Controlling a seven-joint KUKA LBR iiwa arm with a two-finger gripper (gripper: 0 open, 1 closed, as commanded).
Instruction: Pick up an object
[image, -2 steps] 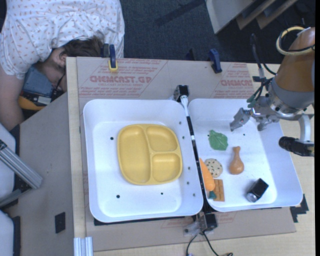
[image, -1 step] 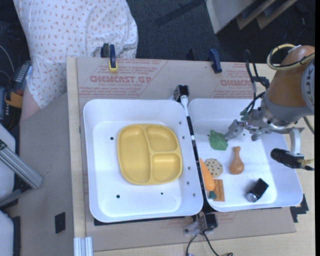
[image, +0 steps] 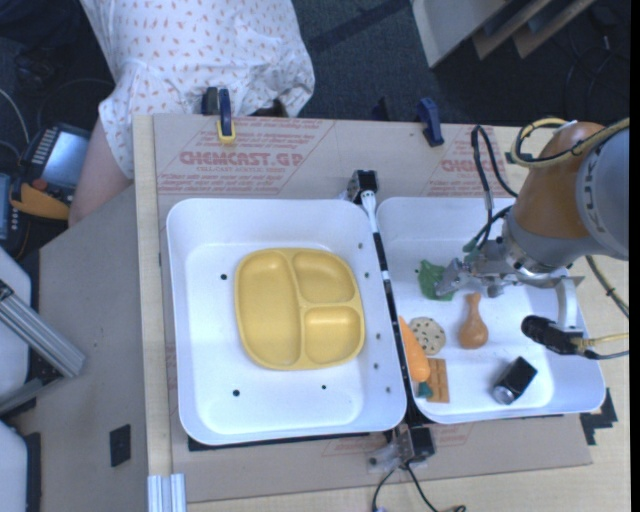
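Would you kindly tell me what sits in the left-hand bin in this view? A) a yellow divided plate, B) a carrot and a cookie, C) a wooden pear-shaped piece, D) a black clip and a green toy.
A: the yellow divided plate lies alone in the middle of the left bin, while the carrot, cookie and the other small items lie in the right bin.

**Arm in from right, wrist bent down**

I see the grey arm coming in from the right, with its orange band just above the wrist. The wrist tips downward toward my left. The gripper sits low, its metal parts pointing left. Finger spacing is too cluttered for me to read.
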